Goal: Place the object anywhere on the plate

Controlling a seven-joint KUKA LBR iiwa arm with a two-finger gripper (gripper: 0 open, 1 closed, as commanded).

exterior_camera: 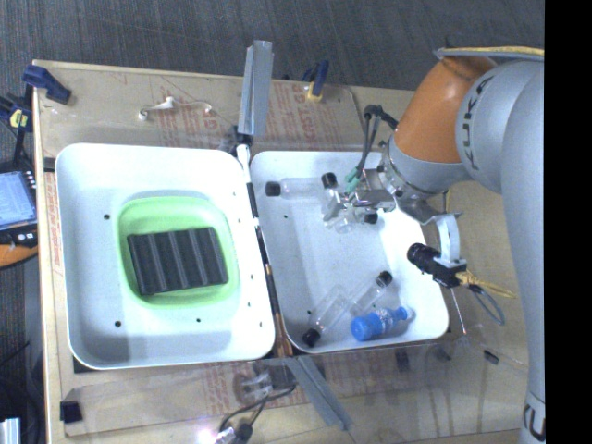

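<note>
A green plate (148,220) with a dark ridged insert (176,259) lies in the left bin (79,183). The right bin (296,257) holds several clear vials with black caps: one near the top left (289,189), two lying at the bottom (347,303). A small blue bottle (379,323) lies beside those two. My gripper (351,200) hangs over the upper part of the right bin, right above a clear vial (335,213) with a black cap. Its own metal parts hide how it meets the vial.
A black sensor block (427,259) sticks out from the wrist over the right bin's right rim. A metal bar (255,86) stands behind the gap between the bins. Blue clamps (317,77) sit at the bench's back edge.
</note>
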